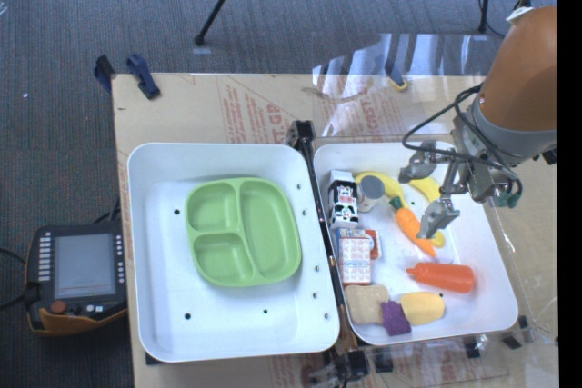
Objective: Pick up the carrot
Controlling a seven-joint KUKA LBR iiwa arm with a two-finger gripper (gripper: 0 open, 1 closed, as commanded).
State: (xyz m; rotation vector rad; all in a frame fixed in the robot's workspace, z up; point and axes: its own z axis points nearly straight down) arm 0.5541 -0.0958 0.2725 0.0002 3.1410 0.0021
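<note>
Claw [435, 215] (grey, two-fingered) hangs at centre right of the frame, fingers spread, gripping nothing, just beside the carrot [411, 226] in the right bin [503, 270].

The arm [518, 77] is a rounded orange shell over a grey band at the wrist. Below the wrist sits a grey metal gripper [436, 218] with angular, jointed fingers. Thin black cables loop out beside the wrist, and a small green-tinted part sits just beside the gripper's base.

Two white bins [145, 195] (side by side), one green plate [244, 230], one carrot [411, 225].
</note>
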